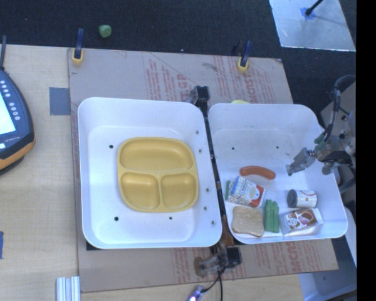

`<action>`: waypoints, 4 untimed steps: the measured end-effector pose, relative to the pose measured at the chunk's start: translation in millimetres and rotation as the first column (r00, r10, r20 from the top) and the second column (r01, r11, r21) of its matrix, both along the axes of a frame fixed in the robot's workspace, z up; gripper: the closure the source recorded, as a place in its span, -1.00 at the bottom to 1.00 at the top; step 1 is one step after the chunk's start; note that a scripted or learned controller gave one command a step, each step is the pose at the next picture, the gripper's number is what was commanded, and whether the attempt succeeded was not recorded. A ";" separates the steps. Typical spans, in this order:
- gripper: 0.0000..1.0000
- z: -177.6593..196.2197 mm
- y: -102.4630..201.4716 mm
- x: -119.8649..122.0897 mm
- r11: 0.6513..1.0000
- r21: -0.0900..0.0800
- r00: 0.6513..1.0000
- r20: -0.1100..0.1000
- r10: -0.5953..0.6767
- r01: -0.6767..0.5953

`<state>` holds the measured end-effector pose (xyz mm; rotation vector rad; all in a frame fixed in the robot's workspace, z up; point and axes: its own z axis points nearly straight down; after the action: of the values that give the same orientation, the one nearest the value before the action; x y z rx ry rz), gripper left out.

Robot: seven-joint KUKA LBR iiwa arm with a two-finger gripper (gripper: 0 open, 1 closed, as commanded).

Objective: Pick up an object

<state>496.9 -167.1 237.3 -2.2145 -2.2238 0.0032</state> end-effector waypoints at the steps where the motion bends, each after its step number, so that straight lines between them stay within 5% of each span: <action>1: -1.00 -111.4 -27.9 1.0 1.000 0.000 1.000 -0.002 0.001 -0.001; 2: -1.00 -146.0 9.6 71.0 1.000 -0.001 1.000 -0.001 0.003 -0.003; 3: -1.00 -145.8 49.3 98.6 1.000 -0.002 1.000 -0.001 0.004 -0.004; 4: 1.00 -135.6 48.3 98.4 1.000 -0.002 1.000 -0.003 0.005 -0.005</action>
<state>595.3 -118.7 101.7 -2.2088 -2.2290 0.0090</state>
